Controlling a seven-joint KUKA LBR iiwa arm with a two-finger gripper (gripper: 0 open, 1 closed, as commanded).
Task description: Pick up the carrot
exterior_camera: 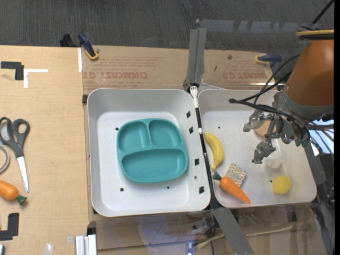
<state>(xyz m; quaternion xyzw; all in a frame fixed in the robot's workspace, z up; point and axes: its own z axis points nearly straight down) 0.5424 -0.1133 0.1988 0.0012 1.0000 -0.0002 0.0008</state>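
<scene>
An orange carrot (234, 189) with a green stem end lies in the right bin (226, 116), in its front left corner, pointing toward the front right. My gripper (262, 154) hangs over the middle of that bin, up and to the right of the carrot and clearly apart from it. It sits just left of a small white object (273, 161). A second carrot (8, 190) lies on the wooden bench at the far left, outside both bins.
A banana (215, 149) and a speckled square cracker (236, 174) lie close behind the bin's carrot; a lemon (281, 184) sits at the front right. The left bin (101, 195) holds a teal divided plate (152, 150). Scissors (17, 142) lie on the bench.
</scene>
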